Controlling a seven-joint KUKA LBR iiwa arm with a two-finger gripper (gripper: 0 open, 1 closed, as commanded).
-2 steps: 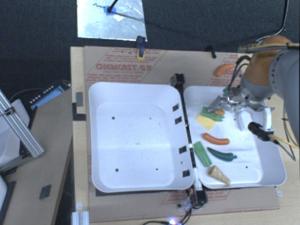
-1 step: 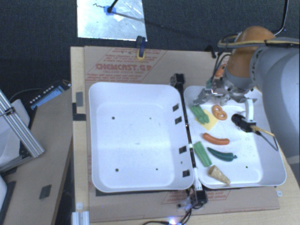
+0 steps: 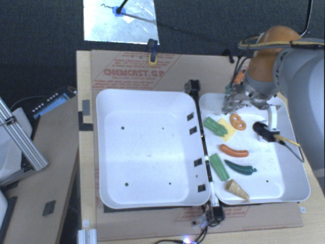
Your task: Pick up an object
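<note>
Gripper, upper part of right bin: claw width, I cannot tell. Risk I log: pretzel, yellow slab and green pod crowd together, so a grasp may catch two.

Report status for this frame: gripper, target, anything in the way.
Gripper over right bin's far end, by the pretzel. Pretzel lies on bin floor, beside yellow slice. Green pickle close by; nothing atop the pretzel.

The bench bears a printed sheet, left bin and right bin.
</note>
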